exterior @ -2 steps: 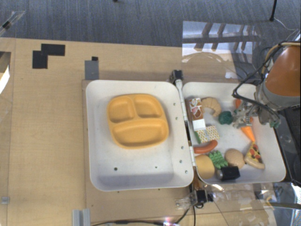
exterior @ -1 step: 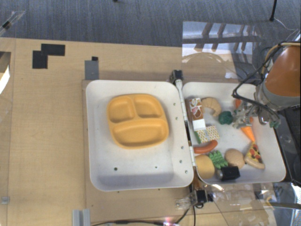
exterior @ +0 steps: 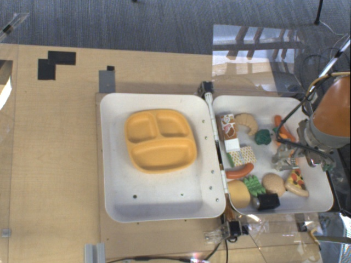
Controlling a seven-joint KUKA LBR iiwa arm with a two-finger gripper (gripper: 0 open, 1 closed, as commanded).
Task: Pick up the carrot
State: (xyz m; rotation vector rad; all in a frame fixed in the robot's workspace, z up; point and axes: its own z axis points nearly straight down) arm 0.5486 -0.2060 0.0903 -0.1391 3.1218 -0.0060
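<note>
Two metal fingers of the gripper [exterior: 286, 159] hang low over the right bin [exterior: 323, 204]; whether they're apart or together, I can't tell from here. Just up from them lies the carrot [exterior: 284, 129], orange, near the bin's far side, beside a green broccoli piece [exterior: 263, 137]. Nearer me sit a pizza slice [exterior: 296, 183] and a sausage [exterior: 239, 172]. Over in the left bin [exterior: 115, 201] rests a yellow divided plate [exterior: 160, 140].

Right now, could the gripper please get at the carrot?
Probably yes: the carrot lies uncovered at the right bin's far right, with the gripper just beside it and nothing between them.
</note>
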